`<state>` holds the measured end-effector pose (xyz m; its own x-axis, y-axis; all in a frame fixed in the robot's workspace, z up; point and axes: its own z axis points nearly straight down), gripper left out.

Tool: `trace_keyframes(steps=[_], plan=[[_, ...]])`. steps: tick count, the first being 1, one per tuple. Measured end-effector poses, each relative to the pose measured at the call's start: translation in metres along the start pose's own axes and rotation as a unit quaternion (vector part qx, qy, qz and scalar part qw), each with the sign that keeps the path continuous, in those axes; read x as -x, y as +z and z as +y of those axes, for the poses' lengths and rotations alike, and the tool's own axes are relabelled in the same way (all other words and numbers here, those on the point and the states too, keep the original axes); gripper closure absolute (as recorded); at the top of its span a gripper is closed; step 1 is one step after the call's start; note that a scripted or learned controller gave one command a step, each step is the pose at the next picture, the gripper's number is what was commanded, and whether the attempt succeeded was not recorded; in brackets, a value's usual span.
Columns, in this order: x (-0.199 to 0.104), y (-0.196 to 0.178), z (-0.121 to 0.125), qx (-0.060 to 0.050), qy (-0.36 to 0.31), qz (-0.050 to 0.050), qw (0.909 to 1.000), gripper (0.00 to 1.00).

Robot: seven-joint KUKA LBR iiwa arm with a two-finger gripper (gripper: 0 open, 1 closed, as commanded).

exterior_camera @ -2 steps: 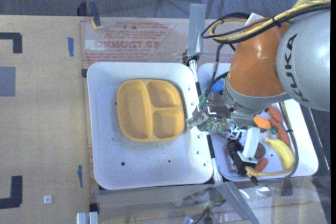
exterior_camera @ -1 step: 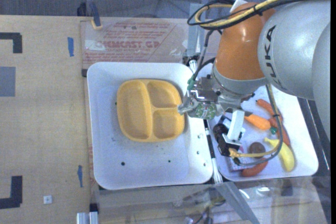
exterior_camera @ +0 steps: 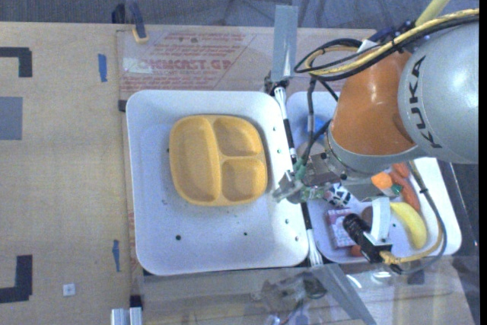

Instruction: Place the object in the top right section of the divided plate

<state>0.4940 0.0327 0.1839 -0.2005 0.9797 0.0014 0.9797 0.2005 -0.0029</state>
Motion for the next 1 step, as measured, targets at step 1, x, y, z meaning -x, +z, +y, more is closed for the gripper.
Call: trace_keyframes(steps=[1], plan=[[-0.0219, -0.0274, 0.0316, 0.002, -0.109, -0.001, 0.9941, 1.0]])
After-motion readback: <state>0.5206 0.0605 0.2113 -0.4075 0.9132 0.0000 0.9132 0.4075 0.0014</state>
